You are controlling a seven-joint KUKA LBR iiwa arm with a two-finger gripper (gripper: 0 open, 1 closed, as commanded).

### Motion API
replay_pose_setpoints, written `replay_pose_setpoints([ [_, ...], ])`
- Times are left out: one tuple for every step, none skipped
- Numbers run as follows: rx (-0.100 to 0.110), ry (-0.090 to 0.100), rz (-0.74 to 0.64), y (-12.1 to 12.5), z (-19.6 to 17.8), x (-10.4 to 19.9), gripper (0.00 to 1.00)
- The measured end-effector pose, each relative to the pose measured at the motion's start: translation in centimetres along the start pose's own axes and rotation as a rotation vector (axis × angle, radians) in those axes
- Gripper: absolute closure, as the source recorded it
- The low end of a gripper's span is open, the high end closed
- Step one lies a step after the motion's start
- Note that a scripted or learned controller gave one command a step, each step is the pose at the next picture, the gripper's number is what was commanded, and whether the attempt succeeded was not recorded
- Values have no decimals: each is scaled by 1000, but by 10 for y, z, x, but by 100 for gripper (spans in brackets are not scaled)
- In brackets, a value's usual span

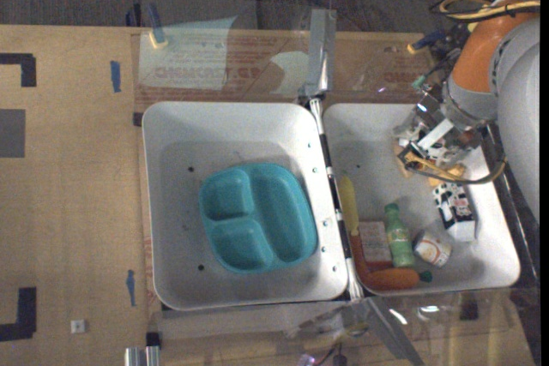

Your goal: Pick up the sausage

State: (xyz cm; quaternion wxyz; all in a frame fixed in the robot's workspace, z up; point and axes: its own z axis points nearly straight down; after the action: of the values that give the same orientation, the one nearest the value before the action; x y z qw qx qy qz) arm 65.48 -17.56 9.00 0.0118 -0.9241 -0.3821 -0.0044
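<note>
**Right bin, sausage untouched: arm poised at the far edge**

Item 1. Sausage [394,278]: orange-red, lying flat along the near edge of the right bin [506,266], toward its near left corner. Its left end seems to tuck under or against a dark red strip; the view is too soft there to say which.

Item 2. Neighbours of the sausage: a green bottle [397,235] lying just beyond it, a pinkish block [373,241] beside the bottle on the left, a small round white-and-orange container [431,249] to the right, a black-and-white carton [454,208] further toward the right edge, and a yellow banana-like piece [348,200] along the left wall.

Item 3. Gripper [426,152]: in the far right part of the right bin, well apart from the sausage. Whether the fingers are spread or pressed together cannot be told; the wrist is a tangle of metal and cable here.

Item 4. Left bin [167,141]: holds a teal divided plate [256,217].

Step in hand: approach; nothing is grasped. Next move, by judgement: travel toward the near edge, line up across the sausage's short width, and descend clear of the bottle and the bin wall, both of which crowd the target.
</note>
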Motion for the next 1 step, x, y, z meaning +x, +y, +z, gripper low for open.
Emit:
replay_pose_setpoints([
  [-20, -15, 228, -13, -21, 23, 0],
])
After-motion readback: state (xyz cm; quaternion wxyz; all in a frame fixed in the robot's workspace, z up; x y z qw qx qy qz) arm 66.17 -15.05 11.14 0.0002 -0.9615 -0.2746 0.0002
